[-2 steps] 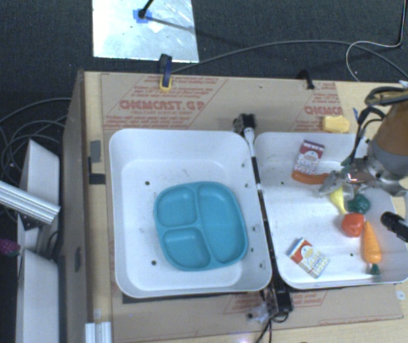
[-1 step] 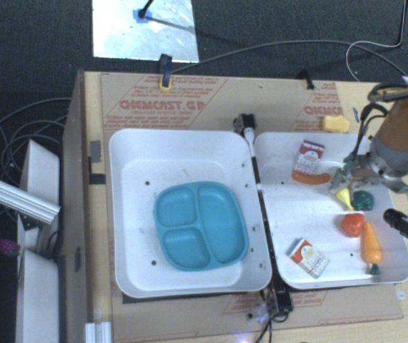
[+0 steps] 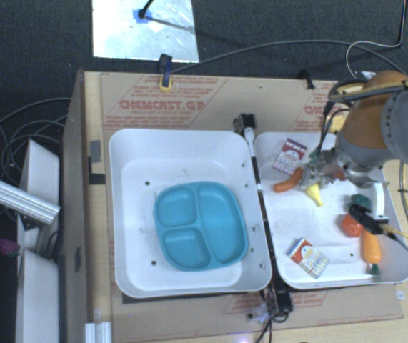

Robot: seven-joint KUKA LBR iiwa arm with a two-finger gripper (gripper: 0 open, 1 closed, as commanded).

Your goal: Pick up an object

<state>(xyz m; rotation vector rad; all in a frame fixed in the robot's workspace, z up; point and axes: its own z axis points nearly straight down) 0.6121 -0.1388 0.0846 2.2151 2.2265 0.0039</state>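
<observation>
The grey arm with its orange band reaches in from the right over the right bin [image 3: 396,270]. Its gripper [image 3: 323,171] hangs low over the upper middle of that bin. Just below it lies a small yellow piece [image 3: 314,193], and an orange sausage-shaped piece [image 3: 288,184] lies to its left. A red and white carton [image 3: 290,156] sits at the bin's back left. I cannot tell whether the gripper touches the yellow piece.
The right bin also holds a red tomato [image 3: 351,225], a carrot [image 3: 371,249], a dark green item [image 3: 361,207] and a second small carton [image 3: 309,257]. In the left bin [image 3: 128,191] lies a blue divided plate [image 3: 200,225]. Cables run behind the bins.
</observation>
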